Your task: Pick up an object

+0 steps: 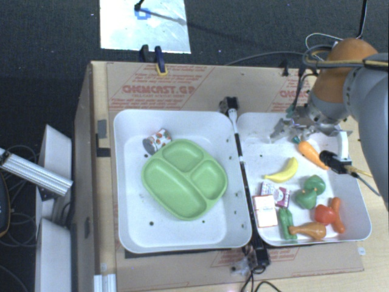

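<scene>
Carrot-shaped orange plastic toy (311,153) is my likeliest pick: it lies in the right white bin (362,224), near that bin's back right corner, with its long axis running diagonally from the back toward the right wall. The two-finger gripper (296,126) hangs low just behind and to the left of it, near the bin's back edge, and I judge it closer to this piece than to anything else. I cannot tell from here whether the claw is wide or narrow (the metal parts blur against the white floor), and I see nothing between them.

Further toward the front edge lie a yellow plastic banana (282,171), a green toy pepper (310,190), a red toy tomato (324,213) and a small white carton (265,210). The left white bin (130,126) carries a green divided plate (184,177) and a small patterned cup (156,141) on its side.

For the carrot, I would shift forward and rightward and turn the wrist across that diagonal.
</scene>
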Controlling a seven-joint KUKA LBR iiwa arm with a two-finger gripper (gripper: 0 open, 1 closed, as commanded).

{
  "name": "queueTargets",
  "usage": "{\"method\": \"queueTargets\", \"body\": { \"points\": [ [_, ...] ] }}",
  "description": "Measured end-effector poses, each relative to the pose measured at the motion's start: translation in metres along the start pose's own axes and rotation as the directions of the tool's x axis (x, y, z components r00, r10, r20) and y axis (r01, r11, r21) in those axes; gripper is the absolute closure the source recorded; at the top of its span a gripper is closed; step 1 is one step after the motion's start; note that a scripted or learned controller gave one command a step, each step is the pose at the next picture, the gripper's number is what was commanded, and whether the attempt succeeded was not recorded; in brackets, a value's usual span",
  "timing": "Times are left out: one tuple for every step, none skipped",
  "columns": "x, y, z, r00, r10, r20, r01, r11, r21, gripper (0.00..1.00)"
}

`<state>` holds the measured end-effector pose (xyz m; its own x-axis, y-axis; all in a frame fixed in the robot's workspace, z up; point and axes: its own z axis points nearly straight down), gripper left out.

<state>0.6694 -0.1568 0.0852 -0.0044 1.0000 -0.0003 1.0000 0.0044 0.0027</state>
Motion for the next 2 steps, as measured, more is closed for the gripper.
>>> {"method": "queueTargets", "body": {
  "points": [
    [-0.0059,-0.0001,-0.0003,1.0,0.002,0.001,-0.002,1.0,0.0,0.0],
    [-0.0121,0.0,-0.0005,1.0,0.002,0.001,-0.002,1.0,-0.001,0.0]
  ]
}}
